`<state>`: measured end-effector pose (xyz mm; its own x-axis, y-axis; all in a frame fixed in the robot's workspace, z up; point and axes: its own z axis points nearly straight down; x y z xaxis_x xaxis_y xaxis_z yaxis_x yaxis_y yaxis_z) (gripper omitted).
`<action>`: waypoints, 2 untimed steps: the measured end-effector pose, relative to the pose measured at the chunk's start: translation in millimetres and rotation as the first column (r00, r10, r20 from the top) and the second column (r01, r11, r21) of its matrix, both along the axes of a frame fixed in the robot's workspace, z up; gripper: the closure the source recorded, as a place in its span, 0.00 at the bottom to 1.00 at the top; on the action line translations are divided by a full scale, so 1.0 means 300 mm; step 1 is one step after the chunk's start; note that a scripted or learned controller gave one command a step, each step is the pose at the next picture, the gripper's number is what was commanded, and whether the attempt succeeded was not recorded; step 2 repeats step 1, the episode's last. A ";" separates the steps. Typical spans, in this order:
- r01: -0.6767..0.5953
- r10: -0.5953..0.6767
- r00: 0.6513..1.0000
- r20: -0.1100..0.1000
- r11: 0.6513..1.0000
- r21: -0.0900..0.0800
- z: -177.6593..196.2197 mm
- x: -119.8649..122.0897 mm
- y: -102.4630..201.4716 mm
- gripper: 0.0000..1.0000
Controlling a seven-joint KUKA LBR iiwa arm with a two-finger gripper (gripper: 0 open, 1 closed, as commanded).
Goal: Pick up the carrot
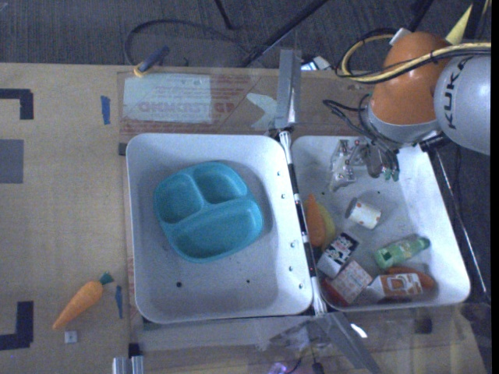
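Tapered orange carrot point(79, 303) lies on the wooden bench point(54, 209); whether the metallic gripper's point(366, 164) fingers are clenched is unclear.

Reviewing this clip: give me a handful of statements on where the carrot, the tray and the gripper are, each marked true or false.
1. The carrot lies inside the left bin. False: it lies on the bench, outside that bin's lower left corner.
2. The blue divided tray sits in the left bin. True.
3. The gripper is over the right bin. True.
4. The gripper is beside the carrot. False: both bins lie between them.
5. A green bottle lies in the right bin. True.
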<state>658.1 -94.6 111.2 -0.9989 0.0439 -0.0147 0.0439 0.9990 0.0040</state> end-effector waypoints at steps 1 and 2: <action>0.000 0.000 1.000 -0.001 1.000 0.000 -0.001 0.000 0.000 0.00; 0.000 0.000 1.000 -0.001 1.000 0.000 -0.001 0.000 0.000 0.00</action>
